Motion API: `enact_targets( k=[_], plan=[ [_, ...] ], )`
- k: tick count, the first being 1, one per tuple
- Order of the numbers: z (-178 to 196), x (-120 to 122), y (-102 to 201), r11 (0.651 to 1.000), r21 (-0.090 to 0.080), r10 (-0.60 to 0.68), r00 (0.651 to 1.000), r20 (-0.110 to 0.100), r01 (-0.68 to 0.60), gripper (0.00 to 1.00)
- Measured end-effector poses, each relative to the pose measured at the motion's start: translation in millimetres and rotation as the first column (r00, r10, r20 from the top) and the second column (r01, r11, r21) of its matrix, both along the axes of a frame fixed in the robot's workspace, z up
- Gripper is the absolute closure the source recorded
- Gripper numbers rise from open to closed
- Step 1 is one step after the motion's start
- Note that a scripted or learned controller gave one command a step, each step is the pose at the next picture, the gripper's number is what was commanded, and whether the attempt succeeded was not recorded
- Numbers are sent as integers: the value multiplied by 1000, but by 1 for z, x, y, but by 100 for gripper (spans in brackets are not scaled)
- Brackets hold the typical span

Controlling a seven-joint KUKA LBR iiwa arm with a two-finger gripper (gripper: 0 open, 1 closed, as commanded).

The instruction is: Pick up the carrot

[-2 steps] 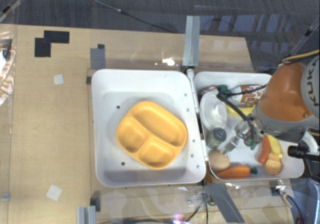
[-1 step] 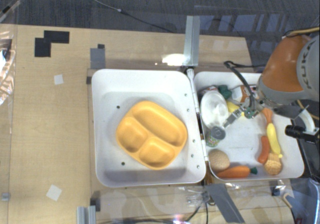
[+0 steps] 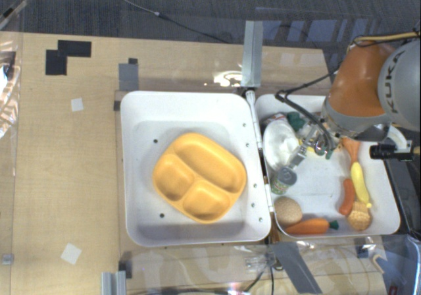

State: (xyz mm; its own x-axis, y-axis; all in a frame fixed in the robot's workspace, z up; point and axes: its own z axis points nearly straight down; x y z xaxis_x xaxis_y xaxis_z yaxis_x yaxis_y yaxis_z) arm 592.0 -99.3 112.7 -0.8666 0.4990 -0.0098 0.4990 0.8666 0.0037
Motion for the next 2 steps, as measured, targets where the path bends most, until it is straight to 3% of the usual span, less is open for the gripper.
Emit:
enact_targets(
  k=[1, 2],
  plan=[
    [142, 25, -46, 972, 2, -236, 972, 9, 236, 0],
    [-9, -10, -80, 940, 3, -342, 940, 11, 342, 0]
  ],
)
